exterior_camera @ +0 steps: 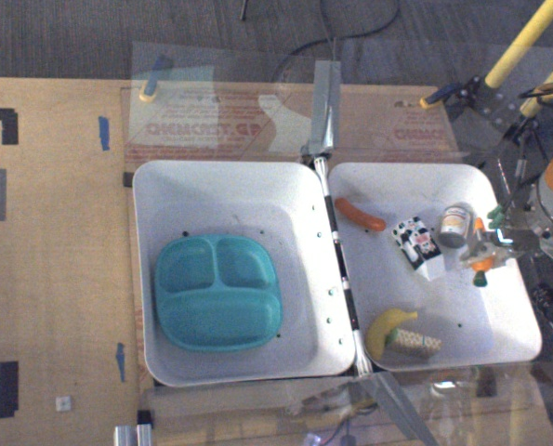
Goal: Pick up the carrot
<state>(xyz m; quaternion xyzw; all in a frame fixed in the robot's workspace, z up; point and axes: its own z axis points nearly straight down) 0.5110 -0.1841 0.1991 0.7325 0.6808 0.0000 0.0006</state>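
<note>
Camera view, slanted from above: two white bins side by side. Left bin holds a teal plate. Right bin holds a hot dog at upper left, a black-and-white carton, a can and a banana at bottom. Gripper sits at the bin's right edge, seemingly closed on the carrot, though the grip is blurred.
</note>
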